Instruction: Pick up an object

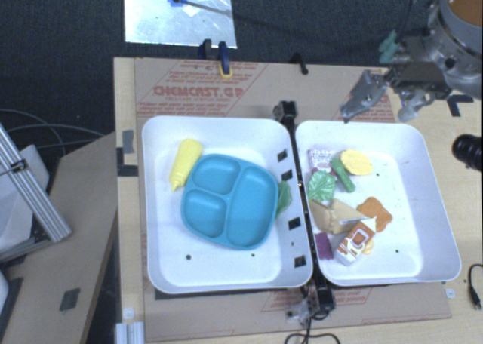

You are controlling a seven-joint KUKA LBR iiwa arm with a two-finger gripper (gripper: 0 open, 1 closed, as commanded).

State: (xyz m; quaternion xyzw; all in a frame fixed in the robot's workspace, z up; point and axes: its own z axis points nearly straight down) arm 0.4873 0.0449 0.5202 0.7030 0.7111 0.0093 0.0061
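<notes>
Gripper [385, 101] hangs upper right, fingers spread and holding nothing, above the right bin's [434, 184] far rim; toys crowd its left side.

Dark carpet floor [60, 33]; wooden bench [90, 207]; shiny metal sheet [177, 3].

The arm [453, 26] is held high at upper right, its gripper [385, 101] spread open, nothing clasped.

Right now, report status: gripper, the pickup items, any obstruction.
Gripper above the right bin's far rim, holding nothing. Small toy foods piled at that bin's left side, untouched. Blue divided plate and yellow bottle in left bin. Nothing blocks the pile.
</notes>
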